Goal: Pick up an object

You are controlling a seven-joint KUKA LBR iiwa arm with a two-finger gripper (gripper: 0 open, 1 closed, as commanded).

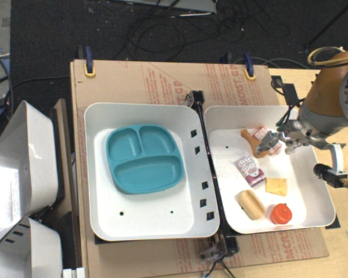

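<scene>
grey pincer (271, 143) state unclear, beside orange-white packet (256, 138), teal plate (144, 158) well apart

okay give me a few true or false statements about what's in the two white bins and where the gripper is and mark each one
1. The teal divided plate lies in the left bin. True.
2. The red round object sits on the plate. False: it lies in the right bin, near the front.
3. The gripper is over the right bin. True.
4. The yellow piece lies in the left bin. False: it is in the right bin.
</scene>
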